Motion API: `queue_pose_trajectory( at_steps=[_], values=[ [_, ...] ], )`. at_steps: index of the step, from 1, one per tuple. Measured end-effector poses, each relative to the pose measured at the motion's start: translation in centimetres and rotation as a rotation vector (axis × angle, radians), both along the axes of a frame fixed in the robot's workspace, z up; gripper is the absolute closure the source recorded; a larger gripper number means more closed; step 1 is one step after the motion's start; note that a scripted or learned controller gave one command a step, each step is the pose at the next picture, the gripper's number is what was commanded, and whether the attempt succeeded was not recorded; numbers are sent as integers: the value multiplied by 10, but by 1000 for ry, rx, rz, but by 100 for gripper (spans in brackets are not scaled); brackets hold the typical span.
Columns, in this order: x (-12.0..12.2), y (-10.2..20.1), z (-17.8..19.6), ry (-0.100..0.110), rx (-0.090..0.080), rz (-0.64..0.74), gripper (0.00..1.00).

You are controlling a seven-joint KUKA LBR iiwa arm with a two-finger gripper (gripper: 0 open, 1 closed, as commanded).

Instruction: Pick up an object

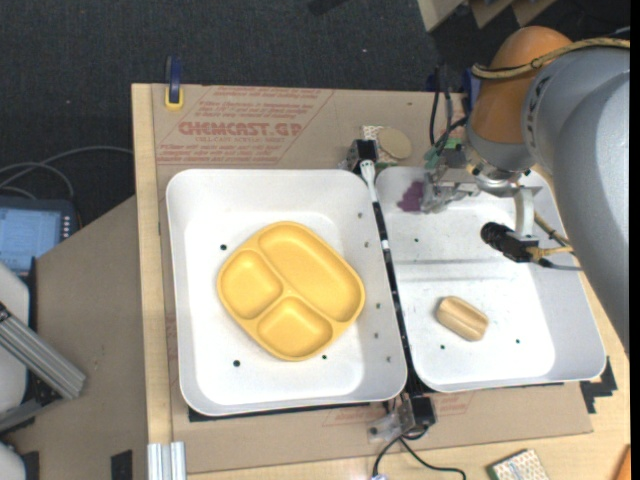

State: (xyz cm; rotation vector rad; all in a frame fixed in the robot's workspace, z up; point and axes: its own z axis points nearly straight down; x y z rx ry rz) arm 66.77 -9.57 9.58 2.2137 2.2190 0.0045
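purple object (410, 199) in upper-left corner of right bin (500, 360), just beside tool (438, 196), tool state untellable; tan block (461, 318) well apart

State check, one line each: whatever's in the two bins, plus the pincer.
yellow divided plate: face up, flat in the left bin.
tan rounded block: lying in the right bin, near end, well apart from the pincer.
purple object: on the right bin's floor, far left corner; contact with the pincer too small to tell.
pincer: low over the right bin's far end, beside the purple object.
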Motion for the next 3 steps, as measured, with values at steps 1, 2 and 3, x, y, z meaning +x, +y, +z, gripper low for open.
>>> queue_pose_trajectory(
  at_steps=[1, 2, 3],
  values=[
    [0, 0, 0, 1, 0, 1, 0],
    [1, 0, 10, -4, -2, 1, 100],
    [1, 1, 10, -3, -2, 2, 0]
  ],
)
